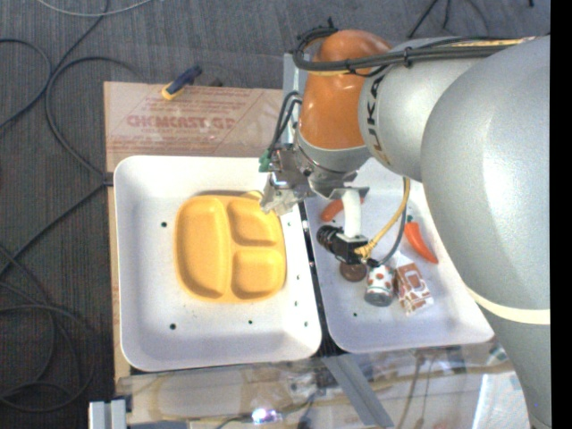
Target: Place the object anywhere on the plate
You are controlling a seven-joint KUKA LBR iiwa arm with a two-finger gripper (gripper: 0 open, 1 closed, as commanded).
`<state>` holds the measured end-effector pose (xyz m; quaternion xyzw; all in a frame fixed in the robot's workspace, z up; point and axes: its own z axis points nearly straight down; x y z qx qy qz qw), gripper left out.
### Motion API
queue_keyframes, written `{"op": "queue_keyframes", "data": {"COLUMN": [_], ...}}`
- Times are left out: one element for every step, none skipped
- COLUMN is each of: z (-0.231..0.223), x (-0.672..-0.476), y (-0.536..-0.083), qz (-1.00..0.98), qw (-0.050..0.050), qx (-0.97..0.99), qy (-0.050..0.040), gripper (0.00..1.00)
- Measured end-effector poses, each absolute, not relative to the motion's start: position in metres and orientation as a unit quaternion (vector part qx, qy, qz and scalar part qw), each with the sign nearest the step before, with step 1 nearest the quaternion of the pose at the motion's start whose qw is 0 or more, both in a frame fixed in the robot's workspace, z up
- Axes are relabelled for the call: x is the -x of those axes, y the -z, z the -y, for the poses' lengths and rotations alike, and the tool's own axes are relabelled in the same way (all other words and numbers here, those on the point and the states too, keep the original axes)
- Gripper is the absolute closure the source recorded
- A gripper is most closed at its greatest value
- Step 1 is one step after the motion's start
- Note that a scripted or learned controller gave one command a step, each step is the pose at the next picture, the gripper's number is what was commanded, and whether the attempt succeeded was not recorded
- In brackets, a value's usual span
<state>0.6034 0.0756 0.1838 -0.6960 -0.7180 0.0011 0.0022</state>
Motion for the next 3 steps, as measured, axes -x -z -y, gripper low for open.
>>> {"op": "queue_keyframes", "data": {"z": [-0.075,-0.0755,-0.0754], "x": [-0.6034,-0.6032,-0.6031], "y": [-0.1837,-0.1917,-0.1916], "qz": [0.718,0.718,0.718], "qw": [0.002,0.004,0.004], "qx": [0.696,0.696,0.696], "qy": [-0.0013,-0.0021,-0.0022], "gripper": [0.0,1.0,0.0]}}
